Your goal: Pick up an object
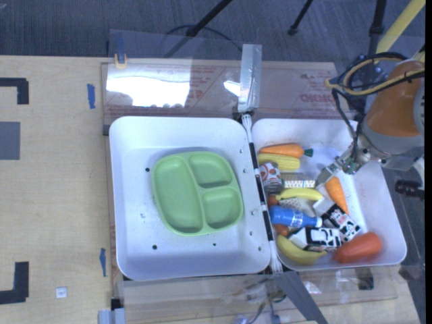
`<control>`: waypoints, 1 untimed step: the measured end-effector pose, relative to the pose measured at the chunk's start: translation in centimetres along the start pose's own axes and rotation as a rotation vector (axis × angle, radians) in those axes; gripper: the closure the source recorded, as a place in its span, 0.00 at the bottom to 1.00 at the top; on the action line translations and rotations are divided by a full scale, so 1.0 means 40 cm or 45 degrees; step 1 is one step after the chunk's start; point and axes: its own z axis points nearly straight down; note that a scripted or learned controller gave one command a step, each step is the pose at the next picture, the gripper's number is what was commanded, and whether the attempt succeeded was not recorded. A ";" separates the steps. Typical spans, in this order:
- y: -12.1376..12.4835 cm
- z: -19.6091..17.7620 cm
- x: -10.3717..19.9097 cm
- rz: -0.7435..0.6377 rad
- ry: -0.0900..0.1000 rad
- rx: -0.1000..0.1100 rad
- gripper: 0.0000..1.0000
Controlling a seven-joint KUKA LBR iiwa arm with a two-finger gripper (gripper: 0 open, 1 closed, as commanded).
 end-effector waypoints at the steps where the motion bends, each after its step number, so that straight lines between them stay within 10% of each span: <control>1: 0.004 -0.031 -0.005 0.003 -0.007 -0.009 1.00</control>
